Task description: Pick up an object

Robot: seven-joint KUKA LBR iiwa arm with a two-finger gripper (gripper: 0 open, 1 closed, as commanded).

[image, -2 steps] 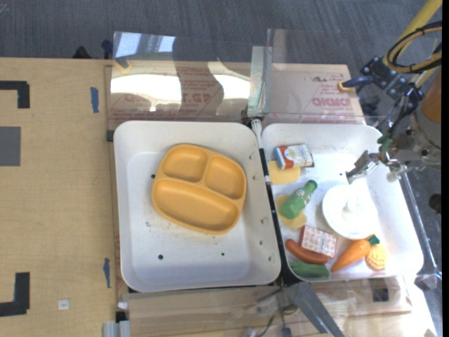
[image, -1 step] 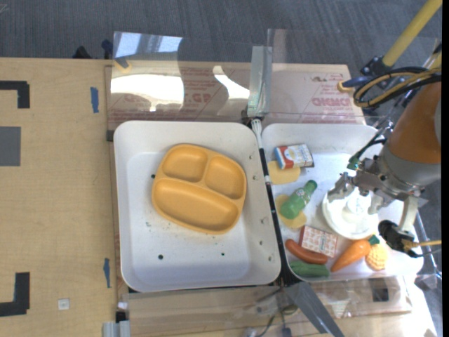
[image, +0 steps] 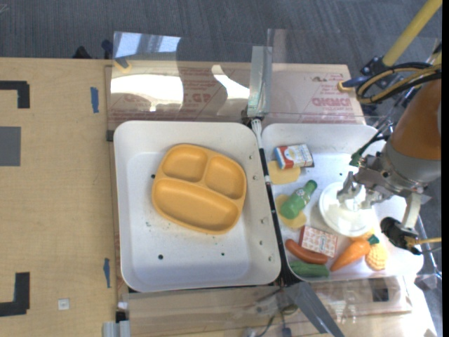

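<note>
Bowl [image: 344, 215] under the claw [image: 353, 196] — arm reaching down, grip state unclear.

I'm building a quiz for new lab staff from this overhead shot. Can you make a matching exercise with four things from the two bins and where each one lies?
Things:
1. divided yellow plate
2. green bottle
3. toy carrot
4. small carton

Places:
A. near the front edge of the right bin, right of the red sausage
B. at the back of the right bin
C. in the middle of the left bin
D. in the right bin, just left of the white bowl under the gripper

Pairs: 1-C, 2-D, 3-A, 4-B
</note>
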